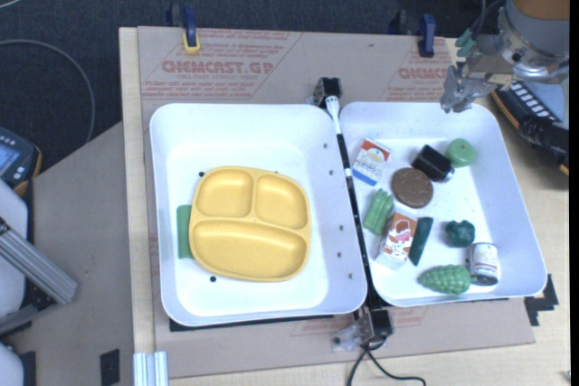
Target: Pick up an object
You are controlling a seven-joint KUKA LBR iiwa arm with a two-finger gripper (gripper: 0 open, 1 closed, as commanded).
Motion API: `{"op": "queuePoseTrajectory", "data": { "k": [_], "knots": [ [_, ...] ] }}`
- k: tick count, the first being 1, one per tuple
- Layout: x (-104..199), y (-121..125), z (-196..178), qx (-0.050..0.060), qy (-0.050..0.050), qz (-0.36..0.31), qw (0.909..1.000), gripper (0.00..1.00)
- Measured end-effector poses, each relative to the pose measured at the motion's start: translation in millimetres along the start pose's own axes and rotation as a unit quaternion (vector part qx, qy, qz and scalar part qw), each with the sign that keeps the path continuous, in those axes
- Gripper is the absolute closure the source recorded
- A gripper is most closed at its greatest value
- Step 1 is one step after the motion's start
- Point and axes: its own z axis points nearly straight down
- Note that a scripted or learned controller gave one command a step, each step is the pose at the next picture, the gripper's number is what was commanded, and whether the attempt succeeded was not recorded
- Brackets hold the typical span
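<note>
My gripper hangs over the far rim of the right bin, with nothing visible in it. Several small items lie in that bin, all nearer the camera than the gripper. A green ball and a black block are the closest to it. Further on lie a red, white and blue carton, a brown disc, a green ridged vegetable, a red and white carton, a dark green strip, a dark green lump, a small can and a bumpy light green piece.
The left bin holds a yellow divided plate with a green item poking out from under its left edge. A black divider runs between the bins. Blue clamps stand at the board's far edge.
</note>
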Motion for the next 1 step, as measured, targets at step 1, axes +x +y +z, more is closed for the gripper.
{"op": "queuePoseTrajectory", "data": {
  "k": [1],
  "knots": [
    [52.4,-22.9,68.7,0.006,0.002,-0.001,1.0,1.0]
  ]
}}
